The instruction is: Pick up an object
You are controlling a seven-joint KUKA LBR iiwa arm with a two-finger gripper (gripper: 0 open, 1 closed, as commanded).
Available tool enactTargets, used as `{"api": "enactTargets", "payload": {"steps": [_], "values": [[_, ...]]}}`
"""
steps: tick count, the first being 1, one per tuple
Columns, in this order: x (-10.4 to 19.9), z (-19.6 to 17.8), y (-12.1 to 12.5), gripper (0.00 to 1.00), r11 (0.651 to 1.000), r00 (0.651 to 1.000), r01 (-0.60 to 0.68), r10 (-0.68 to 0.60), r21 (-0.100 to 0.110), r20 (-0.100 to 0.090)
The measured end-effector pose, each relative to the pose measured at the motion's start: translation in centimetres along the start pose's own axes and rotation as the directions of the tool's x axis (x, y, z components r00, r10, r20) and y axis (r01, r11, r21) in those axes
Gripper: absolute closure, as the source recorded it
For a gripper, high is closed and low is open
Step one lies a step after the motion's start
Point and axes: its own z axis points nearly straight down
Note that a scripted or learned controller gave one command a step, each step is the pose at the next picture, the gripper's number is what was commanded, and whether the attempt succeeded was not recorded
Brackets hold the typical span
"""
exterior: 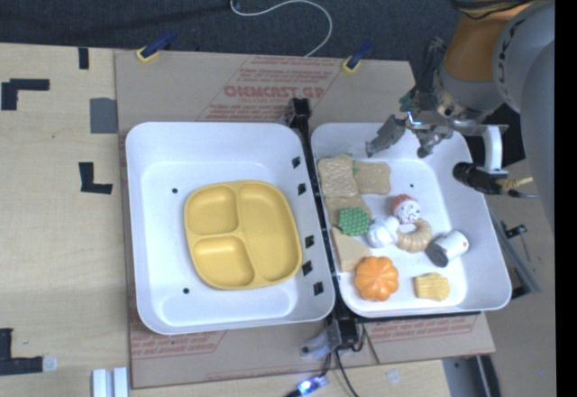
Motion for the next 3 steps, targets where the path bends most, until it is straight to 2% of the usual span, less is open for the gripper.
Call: {"api": "enactTargets", "payload": {"steps": [1,2,3], "values": [[0.0,-0.8,0.3,0.00,1.000,1.000,0.003,-0.002,-0.012,0.002],[0.5,5.0,-0.7,0.00,1.000,1.000,0.003,-0.003,-0.007,0.002],[0.6,9.0,-0.3,0.00,1.000,1.000,0.003,-0.003,-0.019,0.001]]}}
